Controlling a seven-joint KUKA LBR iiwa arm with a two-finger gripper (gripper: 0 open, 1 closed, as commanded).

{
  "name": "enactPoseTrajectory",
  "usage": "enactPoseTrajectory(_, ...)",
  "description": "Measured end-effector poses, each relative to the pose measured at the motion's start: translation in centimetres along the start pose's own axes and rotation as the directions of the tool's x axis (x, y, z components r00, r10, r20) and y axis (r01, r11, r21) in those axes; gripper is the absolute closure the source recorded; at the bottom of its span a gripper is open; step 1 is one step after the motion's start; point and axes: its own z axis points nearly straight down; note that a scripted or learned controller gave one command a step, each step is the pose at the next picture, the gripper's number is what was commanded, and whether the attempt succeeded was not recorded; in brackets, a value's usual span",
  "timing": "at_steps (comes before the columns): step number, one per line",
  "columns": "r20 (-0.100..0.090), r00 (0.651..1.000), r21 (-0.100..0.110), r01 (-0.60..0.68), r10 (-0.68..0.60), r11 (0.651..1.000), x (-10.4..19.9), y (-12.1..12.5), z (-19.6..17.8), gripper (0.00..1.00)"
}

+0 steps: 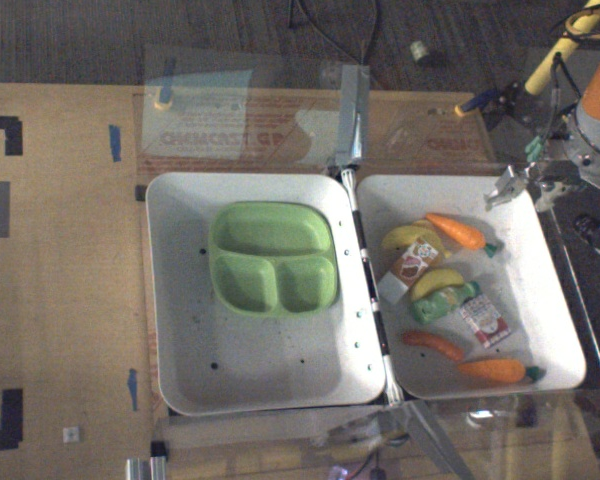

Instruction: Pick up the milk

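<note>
The light is soft and a bit dim. The two white bins (pixel 270 388) look bright, with gray shadows along their inner walls. A clear plastic sheet (pixel 240 118) above them shines with pale glare. Everything looks a little fuzzy and grainy.

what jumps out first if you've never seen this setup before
The bright green divided plate sits alone in the left bin. Next comes the cluster of toy food in the right bin: two carrots, yellow bananas, a green bottle and two small cartons. The pincer hangs at that bin's upper right corner.
</note>
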Motion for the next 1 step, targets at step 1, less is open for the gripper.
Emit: enactPoseTrajectory(1,0.002,1.0,-0.003,0.023,-0.023,1.0,1.44,-0.5,-9.5,0.0)
